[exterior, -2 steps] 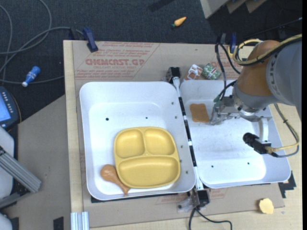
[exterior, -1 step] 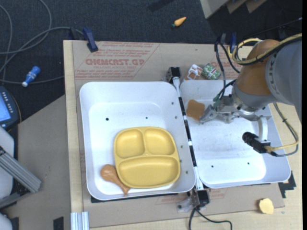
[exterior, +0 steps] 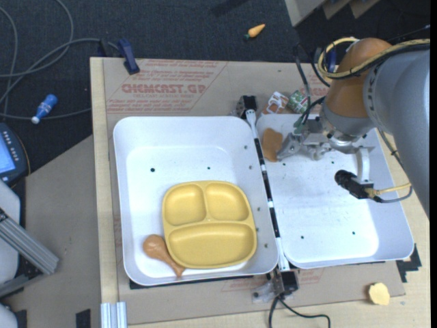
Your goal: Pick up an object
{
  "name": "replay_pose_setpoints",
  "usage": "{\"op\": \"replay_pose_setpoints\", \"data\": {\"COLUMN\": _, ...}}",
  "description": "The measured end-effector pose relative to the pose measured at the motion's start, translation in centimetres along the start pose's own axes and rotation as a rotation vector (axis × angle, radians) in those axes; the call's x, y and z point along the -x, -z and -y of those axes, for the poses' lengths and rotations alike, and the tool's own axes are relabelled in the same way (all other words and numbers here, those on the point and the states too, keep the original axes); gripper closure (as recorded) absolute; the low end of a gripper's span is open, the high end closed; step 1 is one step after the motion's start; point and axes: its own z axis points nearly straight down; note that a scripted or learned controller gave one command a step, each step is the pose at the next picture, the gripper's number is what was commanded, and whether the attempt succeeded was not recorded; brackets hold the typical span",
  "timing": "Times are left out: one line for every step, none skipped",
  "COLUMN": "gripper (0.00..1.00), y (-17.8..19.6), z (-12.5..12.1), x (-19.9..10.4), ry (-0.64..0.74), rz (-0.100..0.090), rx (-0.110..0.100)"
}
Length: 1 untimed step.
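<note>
Brown object (exterior: pixel 272 143) in right bin (exterior: pixel 328 224) corner, hand (exterior: pixel 292 144) beside.

Both bins are plain white, the left bin (exterior: pixel 136 149) and the right bin (exterior: pixel 328 231), the right one dotted with fine dark specks. A pale yellow divided tray (exterior: pixel 208 224) sits beside an orange-tan drumstick toy (exterior: pixel 160 249). A brown piece (exterior: pixel 272 143) lies at the right bin's edge. The arm (exterior: pixel 403 94) is grey with an orange band (exterior: pixel 351 80). The board (exterior: pixel 177 80) underneath is tan with red lettering.

Arm bent low — gripper (exterior: pixel 295 144) down
</note>
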Motion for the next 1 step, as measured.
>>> {"op": "replay_pose_setpoints", "data": {"gripper": 0.0, "y": -0.07, "z": -3.17, "x": -0.56, "ry": 0.002, "rz": 0.001, "rx": -0.012}}
